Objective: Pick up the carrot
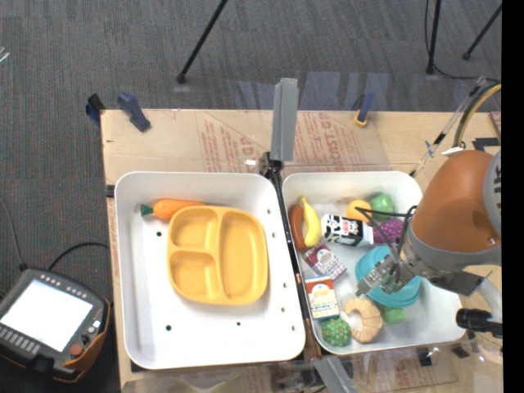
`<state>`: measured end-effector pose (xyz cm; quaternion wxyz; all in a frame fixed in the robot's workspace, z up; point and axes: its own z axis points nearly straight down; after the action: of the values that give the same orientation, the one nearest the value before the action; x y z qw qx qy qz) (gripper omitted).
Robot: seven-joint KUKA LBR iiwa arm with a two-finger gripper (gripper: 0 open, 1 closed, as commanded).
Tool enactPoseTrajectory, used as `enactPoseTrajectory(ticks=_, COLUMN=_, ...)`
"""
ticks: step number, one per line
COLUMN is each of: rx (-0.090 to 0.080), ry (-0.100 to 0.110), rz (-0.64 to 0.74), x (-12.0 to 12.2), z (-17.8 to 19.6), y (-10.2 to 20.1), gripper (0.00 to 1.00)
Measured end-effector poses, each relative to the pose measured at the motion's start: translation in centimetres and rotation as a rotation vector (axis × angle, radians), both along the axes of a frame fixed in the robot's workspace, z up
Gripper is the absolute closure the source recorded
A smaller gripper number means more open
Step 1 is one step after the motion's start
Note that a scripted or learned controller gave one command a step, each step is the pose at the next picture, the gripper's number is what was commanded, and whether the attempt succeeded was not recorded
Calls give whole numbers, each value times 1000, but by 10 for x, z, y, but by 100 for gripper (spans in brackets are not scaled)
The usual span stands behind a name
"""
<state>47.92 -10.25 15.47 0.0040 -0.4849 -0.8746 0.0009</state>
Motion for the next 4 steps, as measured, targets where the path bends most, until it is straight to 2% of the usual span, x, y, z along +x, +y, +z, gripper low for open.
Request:
enactPoseTrajectory(ticks=1, rx=-2, ry=-6, rz=-58, x=-4, z=4, y=-57, gripper=100)
enactPoseTrajectory(ticks=2, rx=-3, ry=-6, rz=-204, x=25, z=32, y=-74, gripper=100)
enactPoseTrajectory(ticks=3, rx=-1, ry=-2, rz=-226, x=-3, z=36, y=8, gripper=100)
enactPoseTrajectory(ticks=4, rx=-3, ry=-3, rz=-287, x=45, z=28, y=-24, gripper=100)
